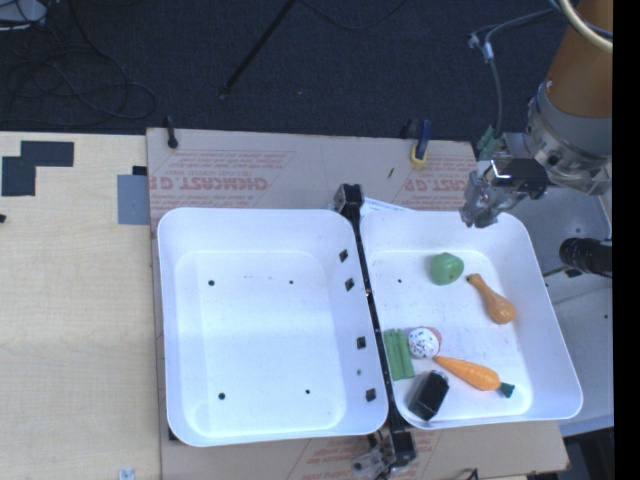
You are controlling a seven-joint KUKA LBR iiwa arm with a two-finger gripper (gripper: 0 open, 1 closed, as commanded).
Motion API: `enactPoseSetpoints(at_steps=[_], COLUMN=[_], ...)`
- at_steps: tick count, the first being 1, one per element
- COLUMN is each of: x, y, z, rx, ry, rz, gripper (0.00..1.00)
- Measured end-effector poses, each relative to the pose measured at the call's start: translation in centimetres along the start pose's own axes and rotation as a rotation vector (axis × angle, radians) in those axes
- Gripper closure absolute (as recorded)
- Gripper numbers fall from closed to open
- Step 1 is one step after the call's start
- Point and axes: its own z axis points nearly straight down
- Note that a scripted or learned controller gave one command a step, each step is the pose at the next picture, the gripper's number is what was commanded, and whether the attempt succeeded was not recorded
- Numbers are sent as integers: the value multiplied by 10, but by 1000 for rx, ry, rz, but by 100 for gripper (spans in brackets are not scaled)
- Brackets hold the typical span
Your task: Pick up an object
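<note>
Probably robotics lab: loose cables (90, 73) on dark floor, clamped cardboard sheet (260, 173) under bins.

1. The arm (585, 58) enters from the upper right of the view, with its orange band uppermost and its grey wrist section below that.
2. The wrist angles down and to the left, toward the far right corner of the right-hand bin (545, 298).
3. The gripper (482, 211) hangs at the end of the wrist, just above that bin's far rim and near its right corner.
4. The gripper points downward and looks dark and metallic.
5. Nothing is visible between its tips, and its body is too blurred to read the finger spacing.
</note>
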Motion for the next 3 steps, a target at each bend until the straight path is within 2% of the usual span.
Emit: enactPoseSetpoints(at_steps=[2, 3], x=[0, 1], y=[1, 0], z=[-19, -18], rx=[4, 5], ry=[-1, -1], rz=[-12, -13], gripper=[100, 0])
